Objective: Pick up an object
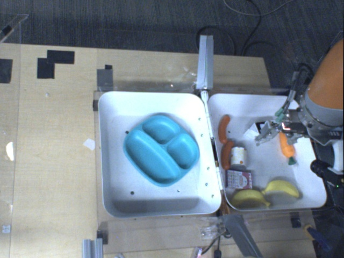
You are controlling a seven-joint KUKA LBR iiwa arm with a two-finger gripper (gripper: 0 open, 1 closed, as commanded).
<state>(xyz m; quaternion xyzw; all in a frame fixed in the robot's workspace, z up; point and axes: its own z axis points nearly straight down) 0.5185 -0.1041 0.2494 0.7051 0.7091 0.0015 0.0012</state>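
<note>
Landmark: the right bin [317, 200] is serving as the reference for every place below; the left bin [107, 198] is sitting just beside it, sharing the middle wall.

Arm: the grey arm with its orange band [328, 85] is reaching in over the right bin's far right side.

Gripper: the gripper [267, 132] is hanging over the upper middle of the right bin's floor, its metal parts pointing toward the middle wall.

Tool state: I cannot tell whether it is standing wide or narrow; nothing is showing between its tips.

Candidate objects: an orange carrot [286, 146] is lying just beside the gripper, toward the bin's right wall; two sausages [224, 126] are lying along the bin's left wall; a small white can [238, 156] is standing near them; a dark packet [239, 178] is lying below the can; two bananas [281, 187] are resting along the bin's near wall.

Other contents: a blue divided tray [161, 149] is sitting in the left bin, well apart from the gripper.

Done: as far as the view shows, the arm is getting positioned over the right bin's objects.

Left: by my judgement, choosing a target, descending, closing on it and lifting are all remaining; the carrot is looking nearest.
</note>
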